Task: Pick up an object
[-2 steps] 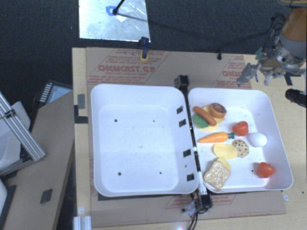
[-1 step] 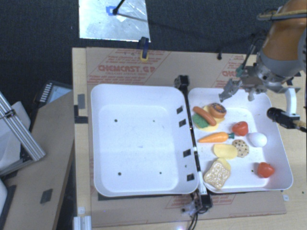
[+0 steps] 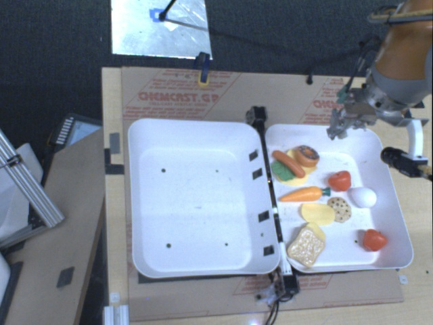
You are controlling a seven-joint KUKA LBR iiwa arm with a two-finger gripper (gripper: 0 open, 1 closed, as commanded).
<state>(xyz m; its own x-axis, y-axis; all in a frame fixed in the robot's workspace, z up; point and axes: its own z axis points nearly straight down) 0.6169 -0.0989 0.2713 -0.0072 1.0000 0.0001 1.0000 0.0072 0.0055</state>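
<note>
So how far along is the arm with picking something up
Nothing looks done yet: the toy food, including the carrot, egg and bread slice, lies in the right bin. In hand: the gripper hangs over that bin's far edge, carrying nothing. Left: descending, grasping an item and lifting it.

Left bin [image 3: 196, 202] open — food [image 3: 318, 195] crowds right.

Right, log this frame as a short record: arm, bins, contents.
arm: grey arm with orange band, over the right bin's far edge
gripper: two-finger gripper, above the bin's far rim, nothing seen between its fingers
left bin: shallow white bin
right bin: shallow white bin, holding toy food
contents: orange plastic carrot, white egg, slice of toast, two red tomatoes
</note>
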